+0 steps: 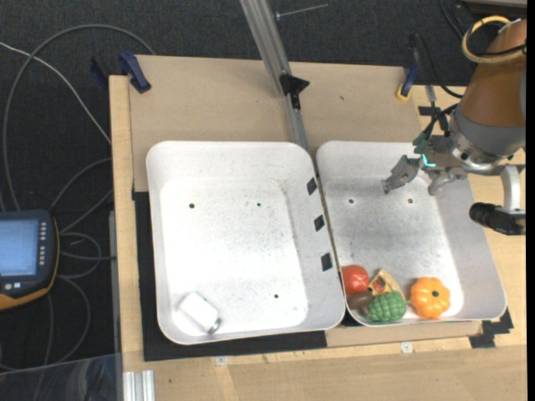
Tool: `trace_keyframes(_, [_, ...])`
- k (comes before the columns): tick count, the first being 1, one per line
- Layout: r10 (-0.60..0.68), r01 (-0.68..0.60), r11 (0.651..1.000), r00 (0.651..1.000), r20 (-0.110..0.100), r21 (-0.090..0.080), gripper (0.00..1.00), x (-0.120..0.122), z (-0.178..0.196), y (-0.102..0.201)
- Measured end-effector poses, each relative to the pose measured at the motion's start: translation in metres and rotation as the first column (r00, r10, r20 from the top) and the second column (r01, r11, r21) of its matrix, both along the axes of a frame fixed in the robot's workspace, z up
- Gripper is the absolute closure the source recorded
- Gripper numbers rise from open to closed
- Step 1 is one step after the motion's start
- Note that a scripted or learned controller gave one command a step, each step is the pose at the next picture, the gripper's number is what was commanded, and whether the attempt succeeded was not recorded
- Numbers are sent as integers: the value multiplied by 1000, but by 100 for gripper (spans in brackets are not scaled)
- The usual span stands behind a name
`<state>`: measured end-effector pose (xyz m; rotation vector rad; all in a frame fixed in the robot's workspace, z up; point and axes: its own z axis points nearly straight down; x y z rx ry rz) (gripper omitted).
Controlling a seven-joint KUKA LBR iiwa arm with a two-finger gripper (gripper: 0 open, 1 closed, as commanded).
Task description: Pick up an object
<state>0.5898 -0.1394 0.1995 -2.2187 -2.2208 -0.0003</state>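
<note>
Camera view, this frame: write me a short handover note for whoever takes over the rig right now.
Gripper: open, holding nothing, above the upper part of the right bin.
Objects: red tomato-like toy, green bumpy toy, orange pumpkin-like toy and a small tan piece, all clustered along the right bin's near edge. A white object lies in the left bin, near corner.
Done: nothing picked.
Left: move to an object, grasp, lift.
</note>
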Motion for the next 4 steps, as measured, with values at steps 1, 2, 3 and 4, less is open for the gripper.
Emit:
trace_keyframes(1, [0,0,1000,1000,-5,0,0,4,-44,4])
trace_keyframes(2, [-1,1,1000,1000,-5,0,0,-1,-87,2])
trace_keyframes(3, [-1,1,1000,1000,-4,0,0,-2,-108,3])
trace_keyframes(4, [-1,1,1000,1000,2,0,100,0,-95,3])
